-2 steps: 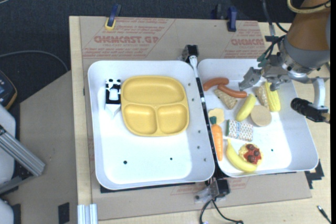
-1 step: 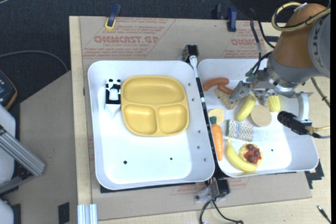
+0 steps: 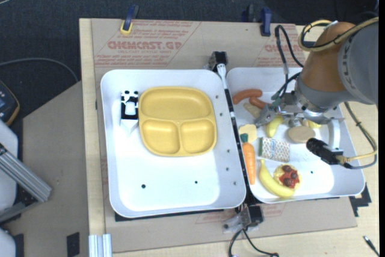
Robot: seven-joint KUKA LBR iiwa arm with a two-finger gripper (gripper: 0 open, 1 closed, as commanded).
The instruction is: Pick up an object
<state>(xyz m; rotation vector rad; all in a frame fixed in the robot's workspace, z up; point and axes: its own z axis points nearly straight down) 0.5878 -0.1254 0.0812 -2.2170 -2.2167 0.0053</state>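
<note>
Over the right bin, the end effector hangs low among toy foods, just beside a small yellow piece; whether it is open or closed I cannot tell. The step looks like the descent to grasp. Next it must close squarely on one item, clear of the sausage nearby.

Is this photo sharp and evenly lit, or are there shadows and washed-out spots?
Camera view: mostly sharp, with soft overhead light. The white bins look bright and a little washed out. The yellow tray casts hardly any shadow. The arm's gripper is slightly soft, and small items such as the carrot lack fine detail.
</note>
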